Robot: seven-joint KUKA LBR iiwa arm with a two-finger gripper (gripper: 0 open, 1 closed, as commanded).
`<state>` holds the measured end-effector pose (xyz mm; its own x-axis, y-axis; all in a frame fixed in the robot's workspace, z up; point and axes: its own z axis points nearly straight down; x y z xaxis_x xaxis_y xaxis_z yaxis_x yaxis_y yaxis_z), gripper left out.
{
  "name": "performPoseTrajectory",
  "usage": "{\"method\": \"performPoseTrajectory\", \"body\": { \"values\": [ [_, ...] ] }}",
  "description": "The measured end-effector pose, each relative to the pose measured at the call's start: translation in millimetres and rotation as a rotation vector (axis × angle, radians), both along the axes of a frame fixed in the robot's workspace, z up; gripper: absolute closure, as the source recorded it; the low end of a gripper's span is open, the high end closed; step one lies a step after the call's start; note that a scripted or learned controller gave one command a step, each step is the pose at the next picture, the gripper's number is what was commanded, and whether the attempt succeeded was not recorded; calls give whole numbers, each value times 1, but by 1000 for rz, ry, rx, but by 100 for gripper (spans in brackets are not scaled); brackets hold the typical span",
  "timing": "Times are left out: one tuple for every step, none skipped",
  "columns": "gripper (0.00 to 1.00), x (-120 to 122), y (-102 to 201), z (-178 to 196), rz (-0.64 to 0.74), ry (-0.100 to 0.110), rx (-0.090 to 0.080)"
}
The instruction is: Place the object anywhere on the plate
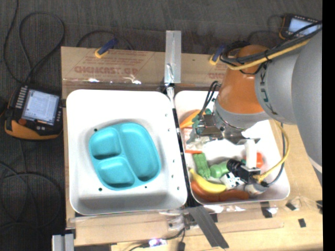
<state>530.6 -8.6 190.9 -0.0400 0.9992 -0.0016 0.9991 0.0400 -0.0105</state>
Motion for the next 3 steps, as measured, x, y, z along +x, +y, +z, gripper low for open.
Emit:
{"method": "performPoseTrajectory", "body": {
  "values": [
    [100,-5,-34,-9,71,-5,1],
    [100,41,-57,75,254,-7,2],
    [100,69,-8,-2,516,-8,5]
  ]
}}
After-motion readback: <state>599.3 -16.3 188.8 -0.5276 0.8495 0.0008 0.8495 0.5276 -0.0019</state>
